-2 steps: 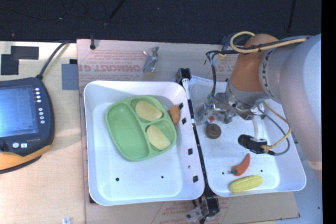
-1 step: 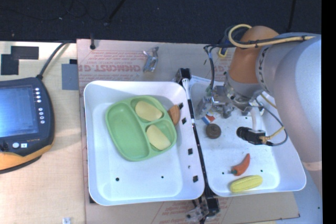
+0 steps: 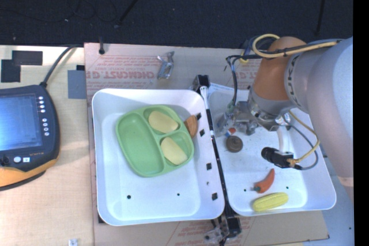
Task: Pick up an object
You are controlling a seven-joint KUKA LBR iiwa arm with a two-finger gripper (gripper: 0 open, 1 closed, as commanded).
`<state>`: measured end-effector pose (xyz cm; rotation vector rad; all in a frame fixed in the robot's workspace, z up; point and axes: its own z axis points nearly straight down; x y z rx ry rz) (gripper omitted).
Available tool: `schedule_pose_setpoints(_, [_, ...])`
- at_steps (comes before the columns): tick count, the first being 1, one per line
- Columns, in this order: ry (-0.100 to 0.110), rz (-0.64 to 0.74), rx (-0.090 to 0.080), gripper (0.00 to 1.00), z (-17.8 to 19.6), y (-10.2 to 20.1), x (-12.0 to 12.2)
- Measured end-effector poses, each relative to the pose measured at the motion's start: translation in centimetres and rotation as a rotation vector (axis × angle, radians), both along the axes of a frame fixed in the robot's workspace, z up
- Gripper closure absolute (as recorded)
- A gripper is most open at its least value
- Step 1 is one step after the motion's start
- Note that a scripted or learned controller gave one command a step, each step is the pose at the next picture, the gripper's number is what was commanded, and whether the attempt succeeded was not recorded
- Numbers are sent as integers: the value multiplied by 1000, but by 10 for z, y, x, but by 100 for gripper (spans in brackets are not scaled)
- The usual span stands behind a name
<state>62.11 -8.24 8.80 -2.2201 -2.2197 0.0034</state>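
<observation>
The arm's gripper (image 3: 239,124) hangs low over the upper part of the right bin (image 3: 323,196), and the wrist hardware blocks any view of how its tips stand, so that cannot be told. Nothing can be seen held in it. The nearest candidate is a small round brown object (image 3: 234,144) on the bin floor, just beside the gripper at about 6 o'clock from it; being round, it offers no long axis to line up with. Farther off at roughly 5 o'clock lie an orange-red chili pepper (image 3: 265,181), tilted with its stem end up toward 1 o'clock, and a yellow corn cob (image 3: 270,201) lying nearly along the 3-to-9 line near the bin's front wall. In the left bin (image 3: 109,193) sits a green divided plate (image 3: 135,144) with 2 pale yellow pieces (image 3: 163,121). My guess is the brown object is the likeliest target, needing only a short shift toward 6 o'clock.
</observation>
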Motion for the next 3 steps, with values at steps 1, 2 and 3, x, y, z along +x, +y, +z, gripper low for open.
schedule_pose_setpoints(1, [-2,-1,0,0,1,3,-31])
schedule_pose_setpoints(2, [-3,-1,4,100,12,3,-29])
schedule_pose_setpoints(3, [-8,3,2,100,105,39,-54])
